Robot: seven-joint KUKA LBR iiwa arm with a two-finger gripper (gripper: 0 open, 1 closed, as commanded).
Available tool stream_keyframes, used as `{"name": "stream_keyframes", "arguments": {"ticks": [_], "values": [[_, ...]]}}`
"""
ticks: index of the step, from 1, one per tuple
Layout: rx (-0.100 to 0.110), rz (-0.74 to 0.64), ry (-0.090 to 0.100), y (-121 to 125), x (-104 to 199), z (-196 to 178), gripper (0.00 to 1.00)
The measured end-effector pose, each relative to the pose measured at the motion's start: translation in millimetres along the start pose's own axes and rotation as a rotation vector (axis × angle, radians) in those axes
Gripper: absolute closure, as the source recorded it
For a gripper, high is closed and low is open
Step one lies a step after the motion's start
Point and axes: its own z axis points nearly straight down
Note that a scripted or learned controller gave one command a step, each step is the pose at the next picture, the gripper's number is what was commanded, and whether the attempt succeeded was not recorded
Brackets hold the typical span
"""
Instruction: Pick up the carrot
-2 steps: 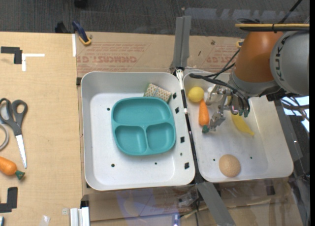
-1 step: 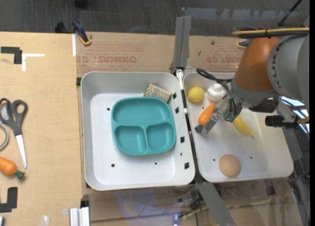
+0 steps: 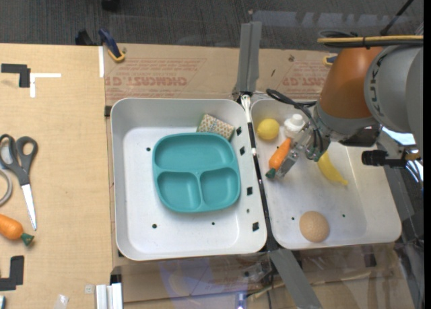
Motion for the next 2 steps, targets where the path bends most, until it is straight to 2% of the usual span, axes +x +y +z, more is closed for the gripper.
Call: {"name": "stream_keyframes", "arguments": {"ticks": [1,2], "values": [[0.001,0.128,0.003,-5,9,1,0.00],[0.003,0.218,0.003,5,-15,0,0.00]]}}
